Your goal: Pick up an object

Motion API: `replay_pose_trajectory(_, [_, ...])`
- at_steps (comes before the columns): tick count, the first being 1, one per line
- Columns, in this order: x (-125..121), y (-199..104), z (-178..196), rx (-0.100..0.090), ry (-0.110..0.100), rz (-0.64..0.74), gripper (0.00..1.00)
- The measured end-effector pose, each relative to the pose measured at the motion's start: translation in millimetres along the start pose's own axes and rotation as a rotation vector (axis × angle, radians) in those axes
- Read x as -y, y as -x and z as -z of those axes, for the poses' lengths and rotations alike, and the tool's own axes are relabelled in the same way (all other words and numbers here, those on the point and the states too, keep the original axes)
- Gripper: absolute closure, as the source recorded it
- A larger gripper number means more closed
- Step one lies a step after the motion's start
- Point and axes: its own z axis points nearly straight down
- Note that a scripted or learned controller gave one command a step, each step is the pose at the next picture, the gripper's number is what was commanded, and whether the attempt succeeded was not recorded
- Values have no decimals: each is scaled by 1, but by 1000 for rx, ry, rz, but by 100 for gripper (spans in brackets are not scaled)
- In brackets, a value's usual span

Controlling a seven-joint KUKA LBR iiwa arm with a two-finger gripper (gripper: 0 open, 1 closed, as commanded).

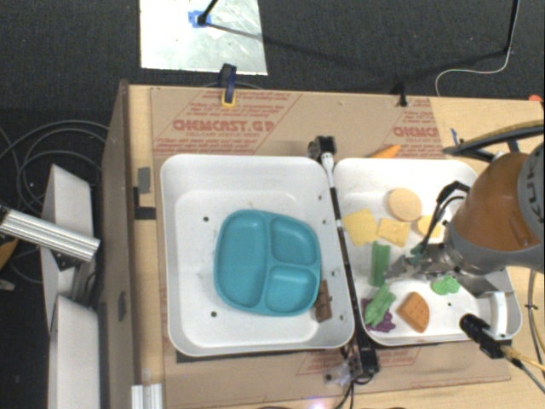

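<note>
Two jaws: low over the right shallow white bin (400, 167), near its front-middle, at the end of the grey arm with the orange band (498, 216); whether they stand wide or narrow cannot be told, and nothing is seen held between them.
Just beside the jaws: a small green leafy toy piece (444, 285) on the arm's side, and a flat green stick-shaped piece (380, 262) on the other side.
Front of the right bin: an orange waffle-patterned wedge (415, 311), with a green and purple clump (379, 307) near it by the dividing wall.
Back of the right bin: two pale yellow square slices (360, 227) side by side, and a round tan bun-like disc (404, 203) behind them.
Left shallow white bin (196, 186): a teal plastic plate with three compartments (268, 262) lies flat in the middle; a small brown block (324, 301) sits just beside its right edge.
Desk: a cardboard sheet with red print (255, 113) lies under both bins; an orange carrot-shaped piece (385, 152) lies on it behind the right bin.
</note>
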Motion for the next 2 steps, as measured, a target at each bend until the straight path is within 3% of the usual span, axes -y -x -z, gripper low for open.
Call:
replay_pose_trajectory(1, [-10, -43, -14, -1, -9, 6, 0])
replay_pose_trajectory(2, [-110, 28, -8, 5, 1, 4, 0])
